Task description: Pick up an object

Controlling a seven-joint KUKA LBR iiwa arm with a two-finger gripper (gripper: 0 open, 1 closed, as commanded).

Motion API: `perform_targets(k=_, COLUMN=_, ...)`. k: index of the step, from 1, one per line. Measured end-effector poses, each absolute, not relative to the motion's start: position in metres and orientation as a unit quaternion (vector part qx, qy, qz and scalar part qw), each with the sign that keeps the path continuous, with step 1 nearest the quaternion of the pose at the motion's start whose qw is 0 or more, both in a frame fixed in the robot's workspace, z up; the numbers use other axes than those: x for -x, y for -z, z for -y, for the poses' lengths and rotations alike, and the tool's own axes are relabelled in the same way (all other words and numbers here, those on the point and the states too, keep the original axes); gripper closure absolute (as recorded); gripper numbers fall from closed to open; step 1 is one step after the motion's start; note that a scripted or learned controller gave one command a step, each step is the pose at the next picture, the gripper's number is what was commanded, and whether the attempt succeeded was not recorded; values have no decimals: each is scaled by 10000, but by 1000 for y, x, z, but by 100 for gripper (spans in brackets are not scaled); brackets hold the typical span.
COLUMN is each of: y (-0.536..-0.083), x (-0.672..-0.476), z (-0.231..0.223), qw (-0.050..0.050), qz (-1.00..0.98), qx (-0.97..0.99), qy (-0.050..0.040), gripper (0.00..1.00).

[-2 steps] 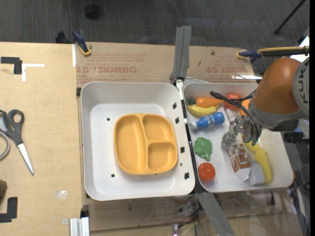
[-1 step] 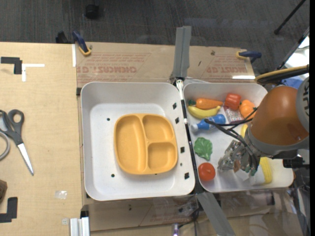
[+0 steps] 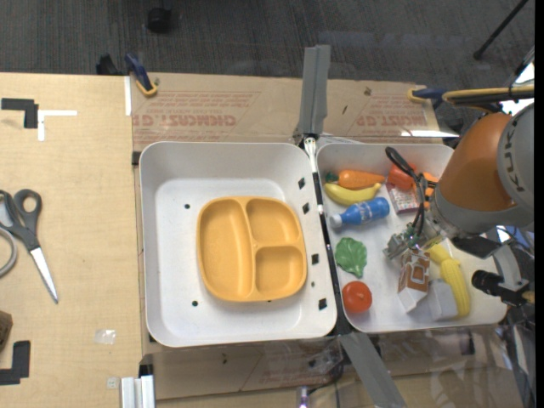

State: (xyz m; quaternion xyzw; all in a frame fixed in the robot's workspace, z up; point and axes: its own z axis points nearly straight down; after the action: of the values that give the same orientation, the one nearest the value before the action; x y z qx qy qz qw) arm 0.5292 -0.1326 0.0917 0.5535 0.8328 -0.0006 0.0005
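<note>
Camera view: you look down at a slant on the table [image 3: 68, 253], with two white bins side by side on it.
Landmark: take the right bin [image 3: 387, 317] as your reference for every place below.
Arm: it comes in from the right, its grey body and orange band [image 3: 472, 168] hanging over the right half of the right bin.
End effector [image 3: 406, 243]: you see it low inside the right bin, near the middle; whether it is spread or pressed together you cannot tell, since the metal parts blur together there.
Brown carton [image 3: 415, 274]: it lies just beneath the end effector in the right bin; you cannot tell whether the two touch.
Yellow corn [image 3: 455, 280]: inside the right bin, toward its right wall, beside the carton.
Red tomato [image 3: 357, 297]: inside the right bin, at its near left corner.
Green leaf toy [image 3: 351, 256]: inside the right bin, against its left side; just above the tomato.
Blue bottle [image 3: 361, 213]: lying on its side in the right bin's left half.
Banana [image 3: 350, 193]: in the right bin's far left part; just past the bottle.
Carrot [image 3: 361, 178]: beside the banana, nearer the far wall.
Left bin [image 3: 161, 228]: touching the right bin's left wall; it holds a yellow divided plate [image 3: 252, 248].
Scissors [image 3: 30, 236]: on the table, well to the left of the right bin.
</note>
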Motion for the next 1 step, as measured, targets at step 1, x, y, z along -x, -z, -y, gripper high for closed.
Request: perform_targets(k=1, y=-92, x=-478, z=140, qw=2, qz=-9509, qx=-3094, qy=-1, gripper=100)
